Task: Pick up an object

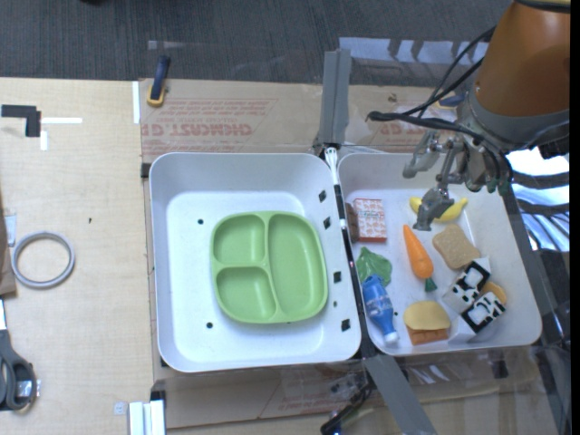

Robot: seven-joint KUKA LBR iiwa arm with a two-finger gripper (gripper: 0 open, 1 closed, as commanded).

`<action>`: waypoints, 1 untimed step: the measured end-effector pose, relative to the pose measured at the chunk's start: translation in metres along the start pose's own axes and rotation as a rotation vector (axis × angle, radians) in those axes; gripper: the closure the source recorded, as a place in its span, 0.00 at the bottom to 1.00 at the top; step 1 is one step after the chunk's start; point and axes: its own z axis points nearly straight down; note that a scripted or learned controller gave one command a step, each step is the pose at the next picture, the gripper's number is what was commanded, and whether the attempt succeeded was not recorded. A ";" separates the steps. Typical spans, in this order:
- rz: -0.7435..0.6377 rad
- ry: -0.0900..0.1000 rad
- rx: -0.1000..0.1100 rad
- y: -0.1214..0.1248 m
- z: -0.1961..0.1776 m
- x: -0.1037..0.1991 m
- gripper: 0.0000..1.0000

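Observation:
The right bin [517,333] holds several toy foods: a yellow banana [456,207], an orange carrot [418,253], a slice of bread [453,245], a small patterned box [369,219], a green leafy piece [373,265], a blue bottle [379,309], a burger [427,322] and two black-and-white blocks [475,295]. My gripper [433,208] hangs from the orange-banded arm at the bin's back, its tip right over the banana's left end. A green divided plate [270,266] lies in the left bin [172,243].
A roll of tape [40,259] and scissors [16,381] lie on the wooden bench at the left. Cardboard [227,120] lies behind the bins. A grey divider post [333,93] stands between the bins at the back. Cables trail from the arm at the upper right.

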 end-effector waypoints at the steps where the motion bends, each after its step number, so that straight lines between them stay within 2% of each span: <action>1: 0.136 0.003 0.000 -0.040 0.120 0.081 0.00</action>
